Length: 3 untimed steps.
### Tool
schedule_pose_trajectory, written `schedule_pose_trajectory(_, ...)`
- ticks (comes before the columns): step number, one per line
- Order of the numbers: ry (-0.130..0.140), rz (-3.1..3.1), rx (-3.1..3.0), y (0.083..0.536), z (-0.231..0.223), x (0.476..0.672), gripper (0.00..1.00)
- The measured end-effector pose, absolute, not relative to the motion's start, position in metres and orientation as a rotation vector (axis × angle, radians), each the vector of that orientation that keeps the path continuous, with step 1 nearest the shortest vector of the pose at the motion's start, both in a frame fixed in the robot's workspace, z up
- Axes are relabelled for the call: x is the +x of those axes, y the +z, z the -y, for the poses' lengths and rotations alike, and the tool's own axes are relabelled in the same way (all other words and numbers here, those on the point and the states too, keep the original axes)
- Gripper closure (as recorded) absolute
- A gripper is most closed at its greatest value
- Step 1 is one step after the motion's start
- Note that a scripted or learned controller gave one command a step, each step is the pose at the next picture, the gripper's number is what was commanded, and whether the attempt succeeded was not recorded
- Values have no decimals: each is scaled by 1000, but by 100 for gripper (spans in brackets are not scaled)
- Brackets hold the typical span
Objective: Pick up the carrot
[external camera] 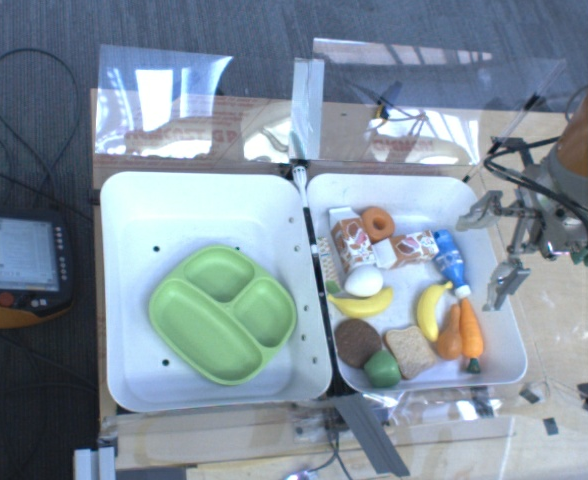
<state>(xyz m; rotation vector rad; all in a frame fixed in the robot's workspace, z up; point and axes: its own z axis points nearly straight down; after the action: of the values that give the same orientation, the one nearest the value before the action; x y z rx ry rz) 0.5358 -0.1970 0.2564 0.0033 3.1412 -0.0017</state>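
No brand or label can be read: the cartons (352, 245) carry a brown-and-white print too small to make out, the bottle (448, 261) is blue with a white cap, and the pendant (19, 265) left of the bench shows a pale screen with no readable text.

The carrot (470, 329) lies in the right bin (504, 368), near its right wall and toward the front, orange with its green end pointing at the front edge. A second orange piece (449, 340) touches its left side. Just left of that lies a banana (430, 309), and the bottle's cap comes close to the carrot's upper end. Further left sit a bread slice (408, 350), a lime (381, 369), a brown round cookie (357, 340), another banana (359, 304) with an egg (364, 282) on it, a donut (377, 223) and a wrapped snack (412, 247). The left bin (134, 208) holds a green divided plate (224, 313). Clear plastic screens (394, 98) stand behind both bins.

The arm (574, 148) comes in from the right, above the right bin's right rim. The gripper (496, 248) hangs over that rim, up and to the right of the carrot and apart from it. Its fingers stand spread, one (479, 211) toward the back and one (506, 281) toward the front, with nothing between them.
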Motion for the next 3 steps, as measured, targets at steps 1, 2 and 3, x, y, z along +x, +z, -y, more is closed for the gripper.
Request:
schedule_pose_trajectory(1,3,-3144,-131,105,198,495,0)
schedule_pose_trajectory(2,-9,-3130,7,89,172,492,0)
schedule_pose_trajectory(3,-12,-3124,4,100,171,495,100)
